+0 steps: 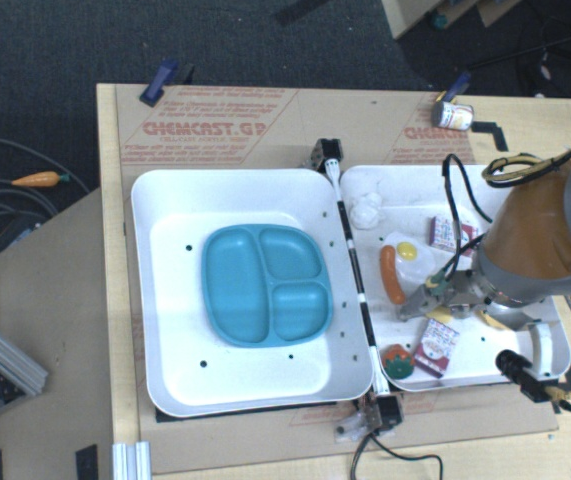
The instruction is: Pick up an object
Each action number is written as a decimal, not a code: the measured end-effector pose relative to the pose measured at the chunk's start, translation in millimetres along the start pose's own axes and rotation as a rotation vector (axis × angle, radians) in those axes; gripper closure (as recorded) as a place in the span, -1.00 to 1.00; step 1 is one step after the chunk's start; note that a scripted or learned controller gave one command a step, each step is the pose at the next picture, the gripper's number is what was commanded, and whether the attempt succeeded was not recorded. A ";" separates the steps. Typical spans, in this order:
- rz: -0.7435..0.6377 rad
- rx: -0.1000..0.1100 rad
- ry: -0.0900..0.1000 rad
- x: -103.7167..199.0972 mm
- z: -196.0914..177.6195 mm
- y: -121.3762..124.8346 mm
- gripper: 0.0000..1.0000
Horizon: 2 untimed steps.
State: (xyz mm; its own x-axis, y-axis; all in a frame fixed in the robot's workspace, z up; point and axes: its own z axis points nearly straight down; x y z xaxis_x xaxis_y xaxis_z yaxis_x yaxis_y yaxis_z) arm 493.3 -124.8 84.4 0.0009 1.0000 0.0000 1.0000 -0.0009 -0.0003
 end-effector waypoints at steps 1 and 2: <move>0.001 -0.002 0.000 0.2 -10.1 0.5 1.00; 0.001 -0.002 0.000 0.2 -9.9 0.4 -1.00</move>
State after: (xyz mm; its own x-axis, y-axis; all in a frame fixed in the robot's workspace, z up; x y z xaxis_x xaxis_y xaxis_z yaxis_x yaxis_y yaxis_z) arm 493.7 -124.6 94.3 0.0016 1.0000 -0.0003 1.0000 -0.0016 0.0014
